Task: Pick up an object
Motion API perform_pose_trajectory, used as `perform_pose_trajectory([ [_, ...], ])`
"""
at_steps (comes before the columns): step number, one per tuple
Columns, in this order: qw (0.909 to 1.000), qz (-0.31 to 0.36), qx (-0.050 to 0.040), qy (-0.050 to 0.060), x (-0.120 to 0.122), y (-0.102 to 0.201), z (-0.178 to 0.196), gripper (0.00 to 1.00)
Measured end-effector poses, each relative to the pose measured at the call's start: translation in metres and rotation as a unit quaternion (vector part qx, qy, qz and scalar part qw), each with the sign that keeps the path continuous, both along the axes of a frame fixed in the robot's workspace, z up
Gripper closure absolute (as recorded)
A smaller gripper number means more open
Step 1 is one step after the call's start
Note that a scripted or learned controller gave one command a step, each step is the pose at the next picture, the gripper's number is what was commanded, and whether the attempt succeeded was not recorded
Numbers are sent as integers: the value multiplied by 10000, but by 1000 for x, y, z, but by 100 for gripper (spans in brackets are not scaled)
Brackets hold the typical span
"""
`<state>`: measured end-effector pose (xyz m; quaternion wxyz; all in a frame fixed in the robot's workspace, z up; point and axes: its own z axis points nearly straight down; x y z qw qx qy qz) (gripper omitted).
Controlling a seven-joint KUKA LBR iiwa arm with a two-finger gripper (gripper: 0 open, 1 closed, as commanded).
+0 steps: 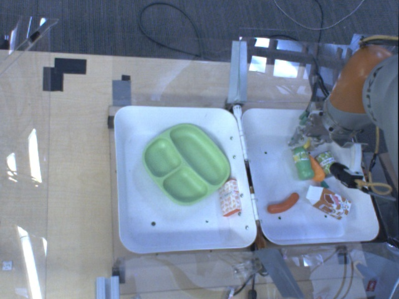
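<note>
The claw (305,137) hangs low over the right bin (274,223), at the right of the frame.
A small green bottle (303,164) with a pale label lies just under it, beside an orange carrot (318,169). I cannot tell if the claw is clenched.

A light wooden bench (56,185) is filling the left and centre, with dark grey ribbed carpet (124,11) lying beyond its far edge. A thin black cable (171,27) is looping across the carpet, and a second cable (312,5) is curling at upper right. Black square markers (62,72) are sitting on the bench's far left. Clear panels (25,167) are standing at the left, catching pale reflections of overhead light. A metal upright (238,73) is rising behind the bench.
</note>
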<state>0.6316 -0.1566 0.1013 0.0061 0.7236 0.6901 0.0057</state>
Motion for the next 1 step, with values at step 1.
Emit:
perform_pose_trajectory([
  [1, 9996, -276, 11, 37, 39, 94, 87, 100],
])
